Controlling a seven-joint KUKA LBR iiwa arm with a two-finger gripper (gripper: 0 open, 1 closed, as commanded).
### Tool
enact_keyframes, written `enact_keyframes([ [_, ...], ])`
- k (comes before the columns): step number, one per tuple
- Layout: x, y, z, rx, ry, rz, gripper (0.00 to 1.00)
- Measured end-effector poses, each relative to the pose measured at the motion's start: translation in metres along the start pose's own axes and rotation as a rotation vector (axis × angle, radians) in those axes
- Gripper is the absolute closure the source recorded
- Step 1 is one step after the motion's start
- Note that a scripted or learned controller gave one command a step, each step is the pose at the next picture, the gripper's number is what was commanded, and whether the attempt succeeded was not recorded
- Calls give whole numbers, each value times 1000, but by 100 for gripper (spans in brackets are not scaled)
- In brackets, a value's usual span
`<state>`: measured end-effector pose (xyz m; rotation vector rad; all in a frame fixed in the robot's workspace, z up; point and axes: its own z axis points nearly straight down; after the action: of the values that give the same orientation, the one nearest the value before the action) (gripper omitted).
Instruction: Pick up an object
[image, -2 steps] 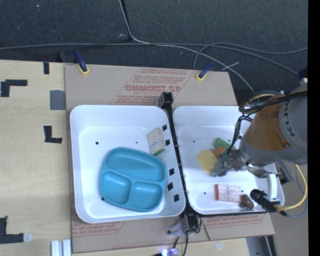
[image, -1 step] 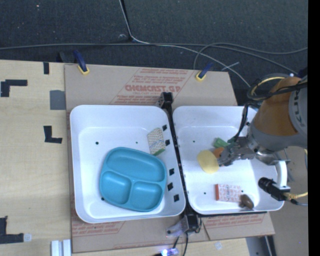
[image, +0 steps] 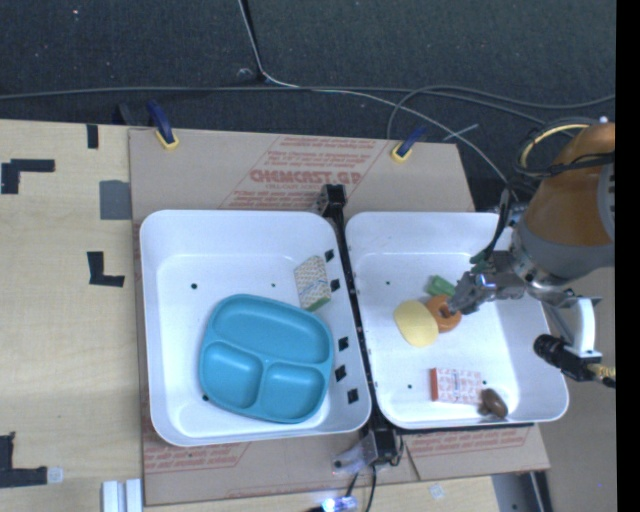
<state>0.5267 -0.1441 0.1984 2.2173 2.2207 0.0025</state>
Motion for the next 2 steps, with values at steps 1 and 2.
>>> enact_keyframes([
  [1, 0, 1, -53, 0, 0, 0, 100],
  [2, 53, 20, -38, 5, 2, -5, 100],
])
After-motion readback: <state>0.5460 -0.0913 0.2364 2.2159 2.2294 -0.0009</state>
